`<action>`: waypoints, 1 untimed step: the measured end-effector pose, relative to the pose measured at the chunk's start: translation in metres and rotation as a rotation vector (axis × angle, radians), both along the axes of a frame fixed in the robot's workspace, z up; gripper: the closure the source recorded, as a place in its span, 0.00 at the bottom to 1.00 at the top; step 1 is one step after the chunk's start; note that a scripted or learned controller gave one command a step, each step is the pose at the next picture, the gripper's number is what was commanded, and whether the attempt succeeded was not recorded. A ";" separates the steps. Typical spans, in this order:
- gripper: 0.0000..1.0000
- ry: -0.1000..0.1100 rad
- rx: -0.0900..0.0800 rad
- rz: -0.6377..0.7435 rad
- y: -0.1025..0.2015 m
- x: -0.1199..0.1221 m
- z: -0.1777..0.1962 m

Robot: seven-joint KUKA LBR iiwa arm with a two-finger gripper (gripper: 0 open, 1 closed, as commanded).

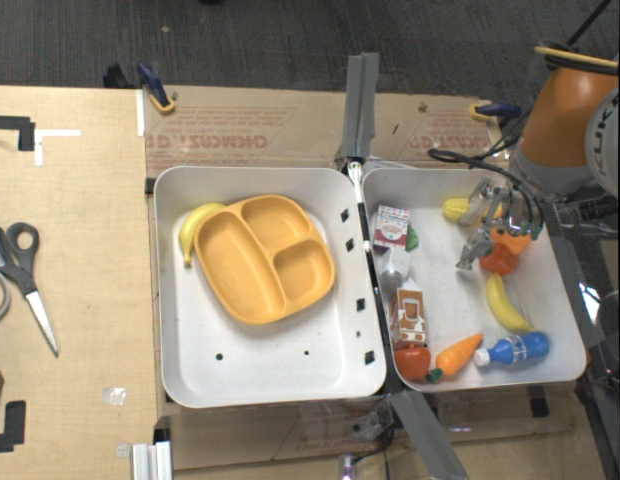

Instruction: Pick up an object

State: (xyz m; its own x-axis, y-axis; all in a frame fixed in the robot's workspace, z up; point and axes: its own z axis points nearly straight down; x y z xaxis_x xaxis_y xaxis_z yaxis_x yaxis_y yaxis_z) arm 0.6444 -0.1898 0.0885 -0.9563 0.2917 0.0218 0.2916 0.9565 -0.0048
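My metal two-finger gripper (477,236) hangs over the right white bin (560,268).
My fingers are spread apart, and a small orange plastic toy (502,254) sits at their three o'clock.

Robotics lab test bench. Evidence: grey industrial arm (575,118) with orange band at 3 o'clock; two white bins (170,298) butted at centre holding plastic toy food; cardboard sheet (250,128) clamped at 12 o'clock; scissors (25,278) at 9 o'clock.
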 end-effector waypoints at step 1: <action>0.00 -0.026 -0.003 -0.003 0.000 -0.059 0.004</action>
